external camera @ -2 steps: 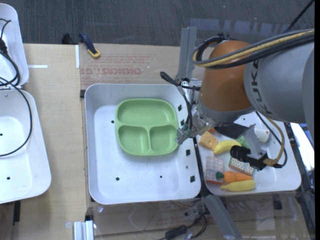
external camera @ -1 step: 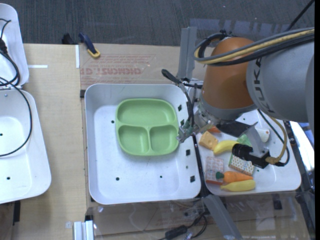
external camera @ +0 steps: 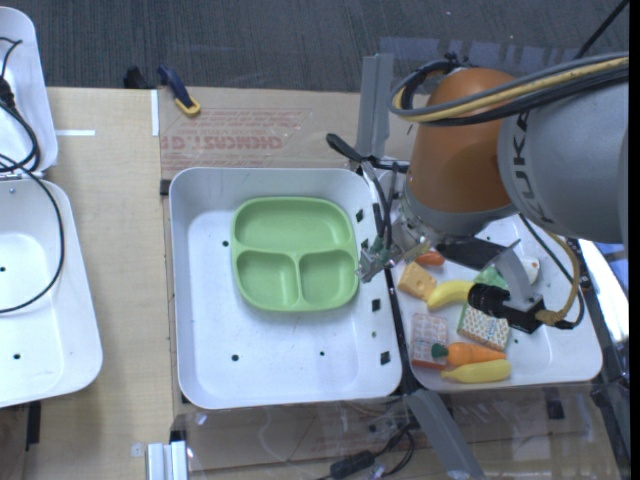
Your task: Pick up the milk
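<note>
A robotics lab: a grey arm (external camera: 560, 118) over white bins (external camera: 190, 268) of toy food (external camera: 450, 293).

We've got the divided plate (external camera: 296, 252) sitting in the left bin (external camera: 200, 298), toy food (external camera: 462, 318) piled in the right bin (external camera: 560, 363).

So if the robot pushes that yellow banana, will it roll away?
Probably not far. The banana is curved, so it would more likely wobble or spin than roll straight. It looks smooth like plastic, so it may slip. The cheese and carrot close by would likely stop it.
</note>
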You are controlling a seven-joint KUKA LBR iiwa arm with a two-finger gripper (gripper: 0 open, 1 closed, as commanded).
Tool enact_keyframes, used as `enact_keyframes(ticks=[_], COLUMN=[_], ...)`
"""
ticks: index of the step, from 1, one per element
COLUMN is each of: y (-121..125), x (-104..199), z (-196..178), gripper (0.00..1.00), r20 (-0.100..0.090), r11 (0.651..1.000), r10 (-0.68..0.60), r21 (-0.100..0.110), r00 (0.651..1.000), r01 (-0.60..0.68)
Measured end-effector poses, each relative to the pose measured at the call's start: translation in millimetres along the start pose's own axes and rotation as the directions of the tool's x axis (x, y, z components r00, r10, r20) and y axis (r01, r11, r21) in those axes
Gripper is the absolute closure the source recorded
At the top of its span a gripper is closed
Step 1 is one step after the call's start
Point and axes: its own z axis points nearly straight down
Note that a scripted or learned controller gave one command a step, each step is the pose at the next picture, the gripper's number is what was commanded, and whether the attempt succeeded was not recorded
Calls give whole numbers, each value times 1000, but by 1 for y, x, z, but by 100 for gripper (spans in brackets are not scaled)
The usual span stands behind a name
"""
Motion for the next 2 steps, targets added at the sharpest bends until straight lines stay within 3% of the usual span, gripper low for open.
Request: enact_keyframes(ticks=[1, 2], y=[1, 1], x=[64, 63], z=[-9, -17], gripper=[100, 100], r20=[-3, -1], r11=[973, 973], r10=[229, 229], r21=[0, 2], r00=[973, 973], r01=[-229, -229])
